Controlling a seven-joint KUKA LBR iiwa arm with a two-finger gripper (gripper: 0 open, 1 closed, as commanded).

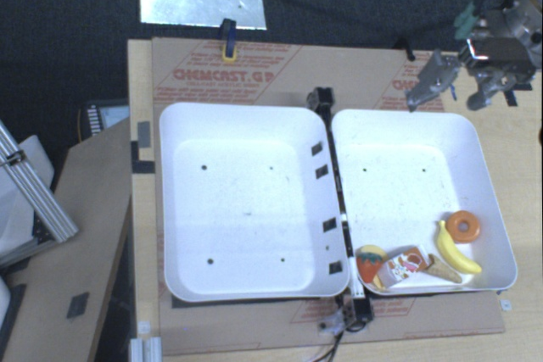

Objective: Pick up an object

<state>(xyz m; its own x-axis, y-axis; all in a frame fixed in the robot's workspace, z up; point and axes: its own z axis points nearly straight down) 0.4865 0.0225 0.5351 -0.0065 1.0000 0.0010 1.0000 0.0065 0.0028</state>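
Right bin (475, 150): four items are crowded against its near wall and near-right corner, namely a yellow banana (455, 250), an orange ring (463, 225) touching the banana's upper end, a small red-and-white packet (402, 265), and a round orange-red fruit (370, 260) near the divider. The far and left floor of that bin is left open, as is the left bin (170, 182). The gripper (450, 93) is positioned above the bench (356, 72) past the right bin's far rim, fingers spread apart, with nothing held.
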